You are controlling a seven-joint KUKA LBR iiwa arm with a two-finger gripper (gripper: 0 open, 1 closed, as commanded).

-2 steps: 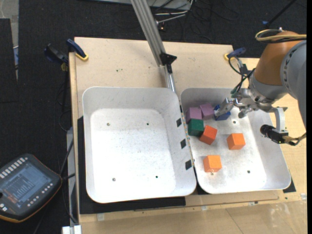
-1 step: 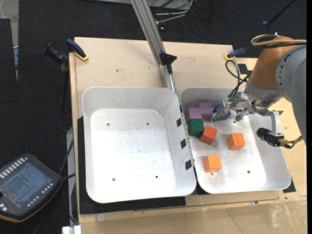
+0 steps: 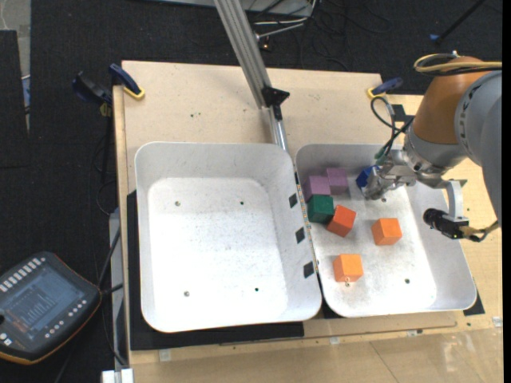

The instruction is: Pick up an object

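I see the gripper (image 3: 382, 183) low in the right bin (image 3: 447, 290), upper-middle part of it, arm coming in from the right of the frame. There's a small blue thing (image 3: 366, 177) touching its left side, could be a block, could be part of the tool, too blurred to call. Can't tell how the jaws stand from this angle, so I'm not claiming a hold on anything

Candidates all sit in the right bin: two purple blocks (image 3: 327, 183) stacked close at upper left, green block (image 3: 321, 208) just below them, orange block (image 3: 342, 219) touching the green one, another orange block (image 3: 386, 230) below the gripper, third orange block (image 3: 348, 267) lower centre. Left bin (image 3: 152, 166) has no blocks that I can see

Risks as I judge them:
- purple/green/orange cluster is packed tight, a finger probably lands on a neighbour and shoves the lot against the bin wall
- blue thing, if it's a block, looks off to the side rather than between the fingers, so a close may just nudge it away
- tilted orange block by the green one could twist out of a pinch
- the lone orange blocks look the safer pick
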